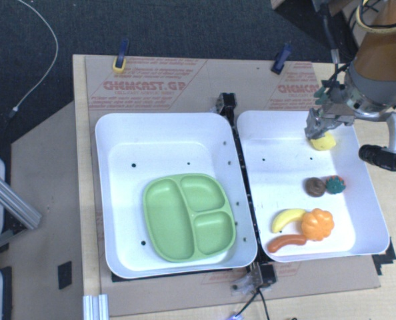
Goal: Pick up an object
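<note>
Hovering near the bench's far right corner, the claw [320,133] touches a yellow object [324,143], finger state indeterminable.

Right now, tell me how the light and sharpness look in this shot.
Camera view: even, soft overhead light, so the green tray and banana cast only faint shadows; white bins are bright but not blown out; the gripper over the yellow object looks slightly soft, its fingers hard to resolve.

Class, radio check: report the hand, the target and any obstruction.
Hand low in right bin, over yellow piece. Grasp unconfirmed. Other toys sit apart, nothing blocking.
</note>
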You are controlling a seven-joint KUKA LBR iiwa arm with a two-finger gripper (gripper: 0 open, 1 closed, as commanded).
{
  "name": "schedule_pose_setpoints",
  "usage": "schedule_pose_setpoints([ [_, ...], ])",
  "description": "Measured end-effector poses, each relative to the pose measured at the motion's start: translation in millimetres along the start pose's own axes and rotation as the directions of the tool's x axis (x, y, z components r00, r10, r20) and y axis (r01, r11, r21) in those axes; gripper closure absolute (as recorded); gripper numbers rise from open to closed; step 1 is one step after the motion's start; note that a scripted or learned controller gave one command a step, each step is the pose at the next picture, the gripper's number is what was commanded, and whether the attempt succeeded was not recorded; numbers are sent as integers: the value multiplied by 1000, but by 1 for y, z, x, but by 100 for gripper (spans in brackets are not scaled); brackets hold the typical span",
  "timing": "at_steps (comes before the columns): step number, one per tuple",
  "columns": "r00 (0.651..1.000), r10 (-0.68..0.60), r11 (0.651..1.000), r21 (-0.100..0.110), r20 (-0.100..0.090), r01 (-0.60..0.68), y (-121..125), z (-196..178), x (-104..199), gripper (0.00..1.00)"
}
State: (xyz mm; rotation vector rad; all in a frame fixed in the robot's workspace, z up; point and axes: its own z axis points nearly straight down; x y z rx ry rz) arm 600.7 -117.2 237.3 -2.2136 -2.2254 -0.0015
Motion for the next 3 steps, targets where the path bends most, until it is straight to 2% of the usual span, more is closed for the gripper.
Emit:
schedule_pose_setpoints([
  [1, 1000, 0, 1000, 1, 1, 0, -2, 8, 54, 100],
  [3, 1000, -1, 1000, 2, 0, 1, -32, 23, 167, 100],
])
